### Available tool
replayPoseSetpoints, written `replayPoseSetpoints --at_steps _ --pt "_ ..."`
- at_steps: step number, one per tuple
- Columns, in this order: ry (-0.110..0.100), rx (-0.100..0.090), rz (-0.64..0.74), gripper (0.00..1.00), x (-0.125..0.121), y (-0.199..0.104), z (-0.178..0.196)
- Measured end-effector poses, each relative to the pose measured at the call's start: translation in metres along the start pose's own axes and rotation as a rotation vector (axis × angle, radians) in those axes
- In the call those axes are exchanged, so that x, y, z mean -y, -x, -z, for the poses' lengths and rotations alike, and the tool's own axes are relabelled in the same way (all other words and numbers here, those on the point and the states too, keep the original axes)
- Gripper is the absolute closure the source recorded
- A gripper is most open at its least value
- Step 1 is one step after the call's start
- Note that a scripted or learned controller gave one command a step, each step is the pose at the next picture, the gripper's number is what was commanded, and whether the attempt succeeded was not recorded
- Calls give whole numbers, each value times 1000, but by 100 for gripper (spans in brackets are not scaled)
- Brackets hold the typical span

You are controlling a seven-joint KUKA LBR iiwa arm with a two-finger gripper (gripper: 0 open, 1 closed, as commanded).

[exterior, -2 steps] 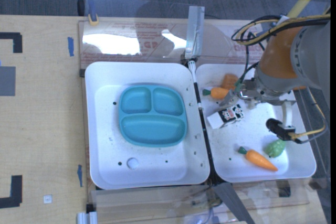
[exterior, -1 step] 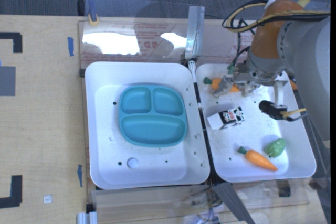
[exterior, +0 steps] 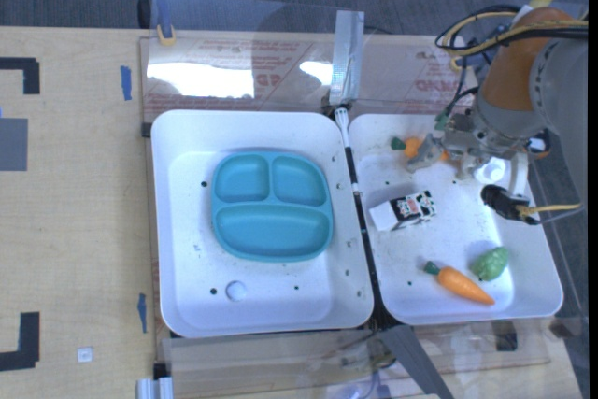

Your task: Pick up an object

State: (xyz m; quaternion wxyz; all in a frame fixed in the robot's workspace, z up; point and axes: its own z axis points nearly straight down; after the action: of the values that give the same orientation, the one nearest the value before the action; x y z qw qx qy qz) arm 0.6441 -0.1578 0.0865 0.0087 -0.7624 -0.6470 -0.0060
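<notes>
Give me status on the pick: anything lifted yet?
Done: nothing looks lifted. The carrot, the green piece and the small black-and-white box all lie on the floor of the right bin; the blue plate sits in the left bin. In hand: the gripper is low over the right bin's far end, beside a small orange piece. Left: grasp and lift.
</notes>
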Motion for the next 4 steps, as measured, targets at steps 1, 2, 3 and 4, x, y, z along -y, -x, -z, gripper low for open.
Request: replayPoseSetpoints --at_steps 1,2,3,4 --pt "-19 26 20 0 -9 -56 -4" --pt "10 21 -47 0 65 -39 -2" --pt "14 20 -48 100 62 -40 9" --pt "13 20 -48 0 63 -40 8"
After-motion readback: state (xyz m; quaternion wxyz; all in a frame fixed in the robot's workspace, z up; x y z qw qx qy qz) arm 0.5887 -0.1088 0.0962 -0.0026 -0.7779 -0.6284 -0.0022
